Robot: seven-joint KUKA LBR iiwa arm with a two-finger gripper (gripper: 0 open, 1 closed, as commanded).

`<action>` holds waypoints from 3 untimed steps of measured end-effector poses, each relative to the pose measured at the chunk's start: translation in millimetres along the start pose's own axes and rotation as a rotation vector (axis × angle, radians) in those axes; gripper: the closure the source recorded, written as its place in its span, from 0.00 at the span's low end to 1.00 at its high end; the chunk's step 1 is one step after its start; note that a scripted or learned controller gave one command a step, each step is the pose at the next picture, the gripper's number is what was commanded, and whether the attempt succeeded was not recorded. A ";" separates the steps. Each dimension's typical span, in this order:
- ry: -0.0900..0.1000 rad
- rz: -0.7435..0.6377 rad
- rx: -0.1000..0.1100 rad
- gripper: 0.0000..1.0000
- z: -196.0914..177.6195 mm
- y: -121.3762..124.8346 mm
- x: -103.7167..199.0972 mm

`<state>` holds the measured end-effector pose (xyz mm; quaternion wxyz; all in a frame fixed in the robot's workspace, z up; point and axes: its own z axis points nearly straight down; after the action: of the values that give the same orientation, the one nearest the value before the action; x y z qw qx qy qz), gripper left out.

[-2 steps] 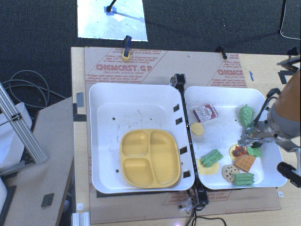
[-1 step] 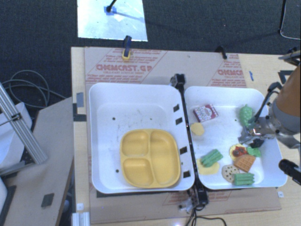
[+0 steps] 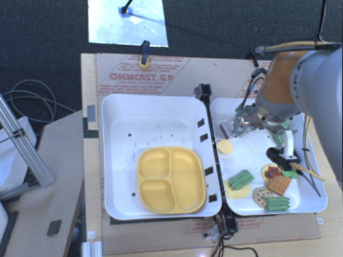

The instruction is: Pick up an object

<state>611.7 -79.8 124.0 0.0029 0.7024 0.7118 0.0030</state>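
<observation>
My gripper (image 3: 239, 123) is low over the far-left part of the right bin (image 3: 252, 210), at the end of the grey arm with its orange band. A small pinkish-grey object (image 3: 229, 128) lies right at its tip; I cannot tell whether they touch. Toy food lies nearer the front of this bin: a pale yellow disc (image 3: 224, 146), a green piece (image 3: 240, 178) on a pale yellow slice (image 3: 239, 192), a brown cookie (image 3: 261, 196), a waffle (image 3: 278, 185), a red and yellow piece (image 3: 270, 172) and a green ridged piece (image 3: 277, 203).
The left bin (image 3: 115, 143) holds a yellow divided plate (image 3: 171, 178) at its front. A black-clipped rim (image 3: 209, 143) separates the two bins. A small green item (image 3: 278, 139) sits by the arm's wrist.
</observation>
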 end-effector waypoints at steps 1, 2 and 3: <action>-0.006 0.015 -0.011 1.00 -172.2 -10.1 -53.5; -0.007 0.009 -0.013 1.00 -422.2 -6.2 -79.0; -0.002 0.008 0.004 0.00 -411.7 -6.1 -77.8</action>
<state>603.3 -157.8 535.7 0.0020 0.7053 0.7089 0.0007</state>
